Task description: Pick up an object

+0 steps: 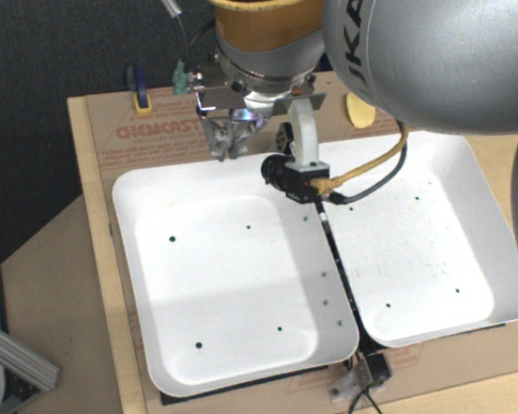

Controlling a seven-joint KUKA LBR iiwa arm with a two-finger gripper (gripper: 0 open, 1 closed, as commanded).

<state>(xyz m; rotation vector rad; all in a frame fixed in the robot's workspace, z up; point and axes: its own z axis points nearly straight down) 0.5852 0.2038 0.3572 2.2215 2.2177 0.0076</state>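
Observation:
My gripper (260, 140) hangs below the orange band of the arm, over the far edge of the left bin (153, 263), close to the divide between the two bins. A black fitting with a tan cable (368, 173) hangs from it over the far corner of the right bin (488, 218). A small pale yellow object (358, 109) lies on the brown board behind the right bin, partly hidden by the arm.
The large grey arm covers the upper right of the view. A blue and yellow clamp (139, 89) sits at the board's far left edge. Metal rails (14, 357) lie at the left, off the bench.

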